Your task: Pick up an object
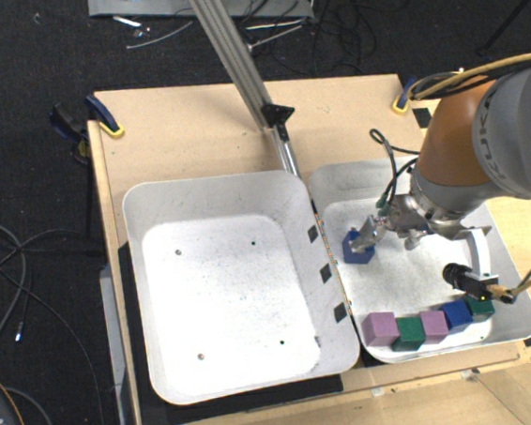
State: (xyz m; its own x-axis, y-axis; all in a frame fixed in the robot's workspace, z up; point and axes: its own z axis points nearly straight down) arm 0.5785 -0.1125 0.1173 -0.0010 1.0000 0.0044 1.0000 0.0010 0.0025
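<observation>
A dark blue block (356, 248) lies in the right bin (338, 185) near its left wall. My gripper (373, 233) reaches in from the right and sits right at the block's upper right corner, touching or overlapping it. Whether the block is gripped cannot be made out. Along the front wall of the same bin stands a row of blocks: a purple one (380, 328), a green one (410, 332), a second purple one (434, 323), a blue one (456, 313) and a small green one (481, 307).
The left bin (143, 210) adjoins the right bin on its left. A slanted metal pole (240, 63) runs from the top of the view down to the seam between the bins. Blue-and-yellow clamps (102, 115) grip the bench's back corners.
</observation>
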